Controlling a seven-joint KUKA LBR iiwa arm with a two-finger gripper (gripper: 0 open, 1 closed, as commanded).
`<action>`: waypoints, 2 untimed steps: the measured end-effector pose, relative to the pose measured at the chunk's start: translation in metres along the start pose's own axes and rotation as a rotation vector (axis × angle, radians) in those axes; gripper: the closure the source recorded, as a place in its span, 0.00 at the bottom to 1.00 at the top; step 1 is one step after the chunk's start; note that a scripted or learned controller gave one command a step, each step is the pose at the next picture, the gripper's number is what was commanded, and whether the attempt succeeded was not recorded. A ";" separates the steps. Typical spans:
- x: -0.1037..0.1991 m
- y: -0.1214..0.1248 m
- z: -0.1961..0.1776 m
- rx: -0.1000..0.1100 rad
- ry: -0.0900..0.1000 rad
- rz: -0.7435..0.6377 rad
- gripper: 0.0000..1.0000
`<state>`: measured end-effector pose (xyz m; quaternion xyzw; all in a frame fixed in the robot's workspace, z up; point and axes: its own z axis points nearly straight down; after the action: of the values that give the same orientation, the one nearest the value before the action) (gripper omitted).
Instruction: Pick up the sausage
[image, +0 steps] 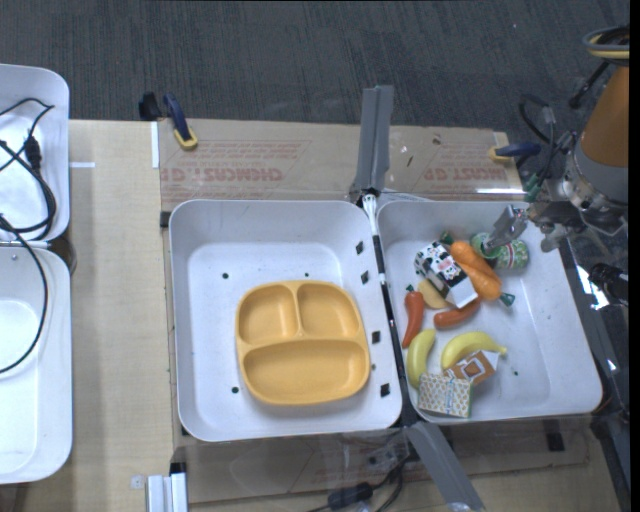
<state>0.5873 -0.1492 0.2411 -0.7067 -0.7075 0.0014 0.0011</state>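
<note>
The sausage (457, 316) is a short reddish-brown link lying flat in the middle of the right bin (560, 340), between a carrot and a banana. My gripper (510, 226) hangs over the bin's back right part, just above a green can (507, 253). It is well up and to the right of the sausage and is not touching it. Nothing shows held in the gripper.
Around the sausage lie an orange carrot (476, 269), a black-and-white carton (441, 266), a red chili (413, 317), two bananas (470, 347) and small boxes (446, 394). The left bin (200, 300) holds a yellow divided plate (300, 340).
</note>
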 end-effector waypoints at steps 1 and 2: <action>0.044 -0.047 0.126 0.002 0.001 0.085 0.00; 0.057 -0.069 0.151 0.000 0.001 -0.012 0.00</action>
<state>0.5178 -0.0926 0.0902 -0.7024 -0.7118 0.0012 0.0016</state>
